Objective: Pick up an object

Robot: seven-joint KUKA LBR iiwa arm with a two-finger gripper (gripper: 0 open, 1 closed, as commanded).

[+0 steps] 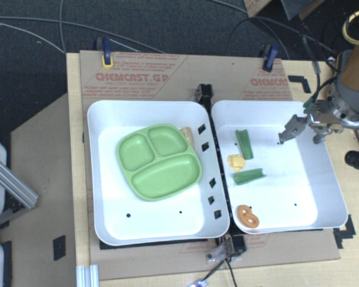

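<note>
My gripper [303, 136] hangs over the upper right part of the right bin [314, 190], open, with nothing between its fingers. To its left in the same bin lie a long green stick [244, 143], a small yellow piece [236, 161] and a shorter green piece [249, 176]. A brown pretzel-shaped item [248, 216] rests at that bin's front left corner. All of these lie apart from the gripper.
The left bin [107, 208] holds a green divided plate [160, 161], with a small tan item [187, 136] at the plate's far right edge. A row of black clips [208, 166] runs along the wall between the bins. Cables trail behind the bench.
</note>
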